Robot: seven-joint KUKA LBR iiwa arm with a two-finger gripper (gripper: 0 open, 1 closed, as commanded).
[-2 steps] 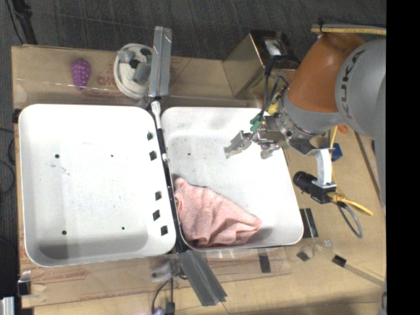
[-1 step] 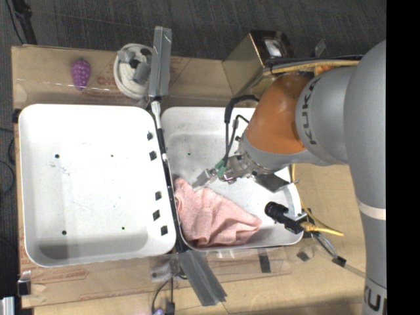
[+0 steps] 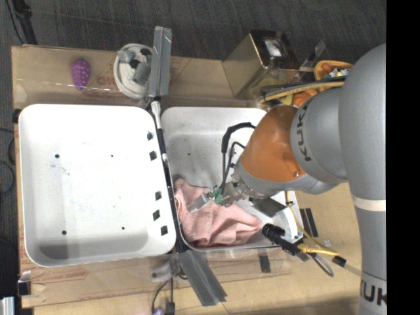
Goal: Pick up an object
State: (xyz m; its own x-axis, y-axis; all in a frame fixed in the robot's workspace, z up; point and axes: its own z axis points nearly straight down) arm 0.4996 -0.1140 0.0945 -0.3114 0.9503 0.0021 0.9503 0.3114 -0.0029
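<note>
Just crumpled soft pink cloth (image 3: 216,223)

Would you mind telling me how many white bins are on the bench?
2. The left bin takes up that side of the bench. The right bin adjoins it, holding a pink cloth, with the arm over much of it. The arm may hide other things.

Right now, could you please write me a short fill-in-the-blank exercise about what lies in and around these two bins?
1. The pink cloth lies in the ____ bin.
2. The gripper is above the ____ cloth.
3. The small purple object rests on the bench beyond the ____ bin.

Missing words: right; pink; left
</note>
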